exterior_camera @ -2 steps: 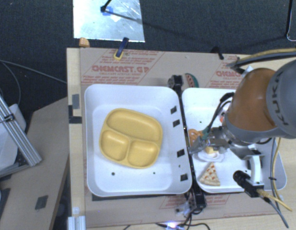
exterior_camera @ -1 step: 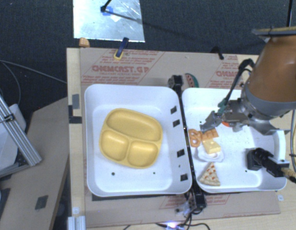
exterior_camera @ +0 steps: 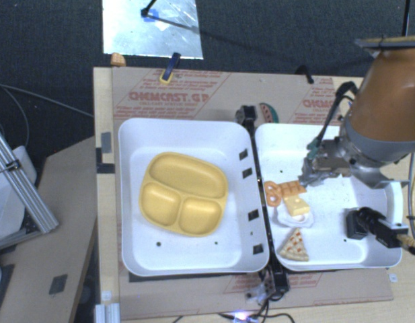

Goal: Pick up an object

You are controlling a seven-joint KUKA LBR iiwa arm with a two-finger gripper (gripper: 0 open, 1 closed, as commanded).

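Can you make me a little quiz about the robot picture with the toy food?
1. True or false: the yellow divided plate lies in the left bin.
2. Which toy food lies nearest the front edge of the right bin? A) the pizza slice B) the pretzel C) the toast with butter
3. Fill in: the end effector hangs over the ____ bin, just right of the pretzel.

Key
1. True.
2. A, the pizza slice.
3. Right.
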